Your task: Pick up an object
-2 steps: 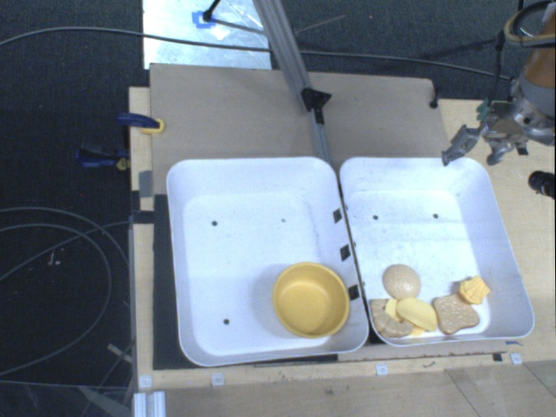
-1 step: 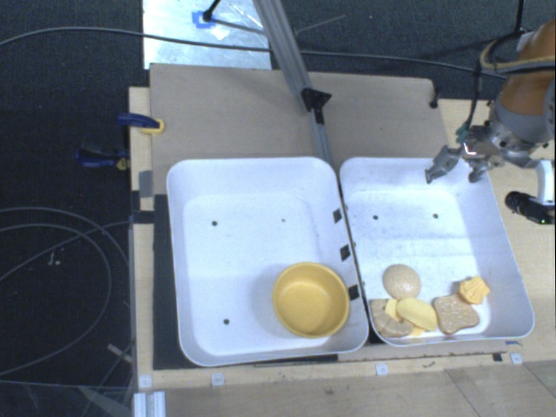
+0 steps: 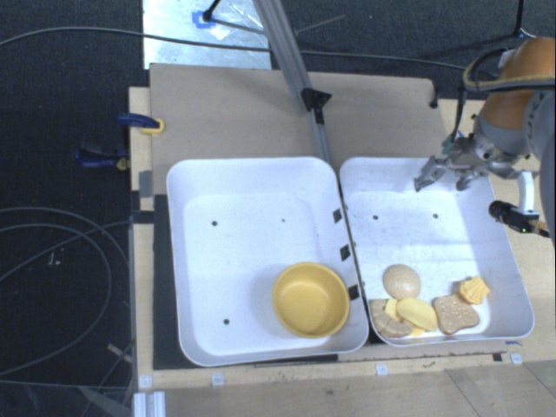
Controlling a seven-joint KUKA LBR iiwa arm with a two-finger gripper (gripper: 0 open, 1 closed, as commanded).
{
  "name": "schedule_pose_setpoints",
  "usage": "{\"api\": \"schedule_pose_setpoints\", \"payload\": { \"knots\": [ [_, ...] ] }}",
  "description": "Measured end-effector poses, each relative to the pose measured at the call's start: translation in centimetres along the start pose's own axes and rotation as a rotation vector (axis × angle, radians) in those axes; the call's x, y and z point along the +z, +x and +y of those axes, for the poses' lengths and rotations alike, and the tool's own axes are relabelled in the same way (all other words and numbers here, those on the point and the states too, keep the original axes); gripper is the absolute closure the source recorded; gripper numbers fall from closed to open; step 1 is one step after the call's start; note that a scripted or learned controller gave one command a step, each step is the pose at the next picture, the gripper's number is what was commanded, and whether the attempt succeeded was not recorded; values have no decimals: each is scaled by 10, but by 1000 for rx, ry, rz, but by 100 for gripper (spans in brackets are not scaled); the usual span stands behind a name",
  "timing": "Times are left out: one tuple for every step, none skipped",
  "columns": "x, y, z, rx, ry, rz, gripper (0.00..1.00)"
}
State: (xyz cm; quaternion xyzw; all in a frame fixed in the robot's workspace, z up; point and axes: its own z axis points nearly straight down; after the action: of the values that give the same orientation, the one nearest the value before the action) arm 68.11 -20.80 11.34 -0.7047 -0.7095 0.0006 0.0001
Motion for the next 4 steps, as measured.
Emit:
{"api": "schedule_pose_setpoints", "payload": {
  "knots": [
    [-16, -1, 2, -3, -8, -4, 100],
    [-77, -8, 10, 0, -10, -3, 100],
    [-128, -8, 11, -1, -10, -2, 100],
    [-131, 31, -15, -2, -3, 1, 100]
  ]
}}
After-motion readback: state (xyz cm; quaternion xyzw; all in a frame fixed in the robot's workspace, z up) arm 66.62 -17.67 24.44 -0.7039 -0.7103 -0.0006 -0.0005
